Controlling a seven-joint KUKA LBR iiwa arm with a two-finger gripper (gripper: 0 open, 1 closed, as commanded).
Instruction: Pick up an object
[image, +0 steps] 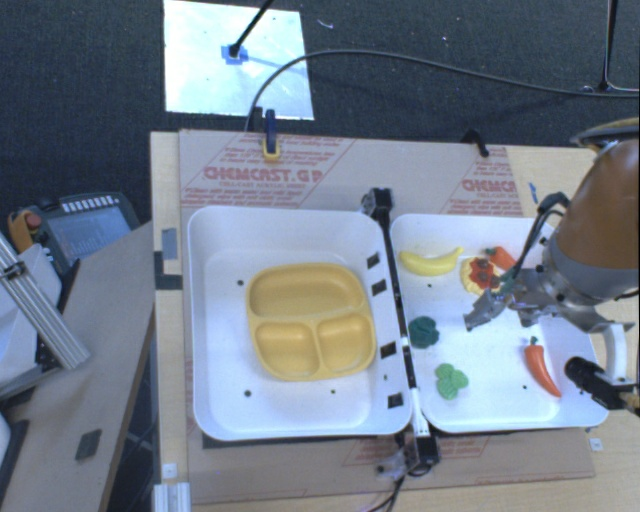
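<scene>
The right bin (497, 417) holds several toy foods. A yellow banana (430, 262) lies at its far left, with a yellow-and-red piece (477, 274) and a small red piece (502, 259) beside it. A dark green broccoli (424, 331) sits by the divider, a light green piece (451, 380) lies nearer the front, and an orange-red carrot (541, 367) is at the right. My gripper (483, 309) hangs over the middle of this bin, right of the broccoli and just below the yellow-and-red piece. I see nothing in it.
In the left bin (215, 300) sits a yellow divided tray (305, 320). A black clip strip (392, 300) runs between the bins. The arm's grey body (600, 240) covers the right bin's far right corner. A pendant (85, 230) lies off the bench at the left.
</scene>
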